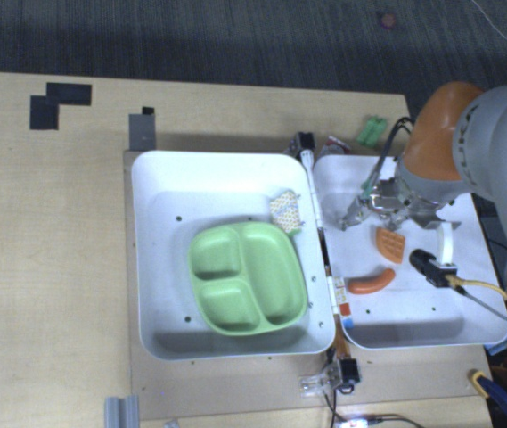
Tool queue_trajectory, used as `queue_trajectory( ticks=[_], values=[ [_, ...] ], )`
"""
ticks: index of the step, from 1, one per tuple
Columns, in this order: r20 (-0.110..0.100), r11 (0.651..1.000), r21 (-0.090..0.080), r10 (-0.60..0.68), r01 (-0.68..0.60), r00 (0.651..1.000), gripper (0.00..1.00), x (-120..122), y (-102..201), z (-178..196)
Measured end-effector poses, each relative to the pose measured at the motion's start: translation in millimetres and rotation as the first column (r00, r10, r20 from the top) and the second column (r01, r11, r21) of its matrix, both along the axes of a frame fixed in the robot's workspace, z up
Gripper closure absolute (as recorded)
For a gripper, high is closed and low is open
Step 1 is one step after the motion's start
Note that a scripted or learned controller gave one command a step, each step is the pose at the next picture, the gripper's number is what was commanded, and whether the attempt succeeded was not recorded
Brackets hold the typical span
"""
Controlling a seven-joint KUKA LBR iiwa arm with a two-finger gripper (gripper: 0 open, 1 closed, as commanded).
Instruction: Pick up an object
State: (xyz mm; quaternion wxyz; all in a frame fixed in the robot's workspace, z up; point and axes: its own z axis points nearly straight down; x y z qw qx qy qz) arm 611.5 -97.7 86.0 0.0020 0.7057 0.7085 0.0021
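My gripper [385, 210] hangs low over the back half of the right bin [467, 315]. An orange waffle-like piece [392, 245] lies just in front of it, right below the wrist; whether they touch I cannot tell. An orange-red sausage [371, 282] rests nearer the front, to the left of the piece. In the left bin [159, 239] sits a green divided plate [249, 277], and a small white and yellow patterned object [286, 209] lies against the bin's right wall.
The arm's grey body and orange band [436, 141] cover the right bin's back right corner. A green item [373, 132] lies outside the bins at the back. The ridge between the bins [323, 248] runs close to the sausage.
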Motion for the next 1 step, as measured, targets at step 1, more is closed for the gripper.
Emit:
queue_trajectory(
  ticks=[1],
  values=[
    [0.007,1.0,0.0,0.002,-0.002,1.0,1.0,2.1,0.5,12.4]
  ],
)
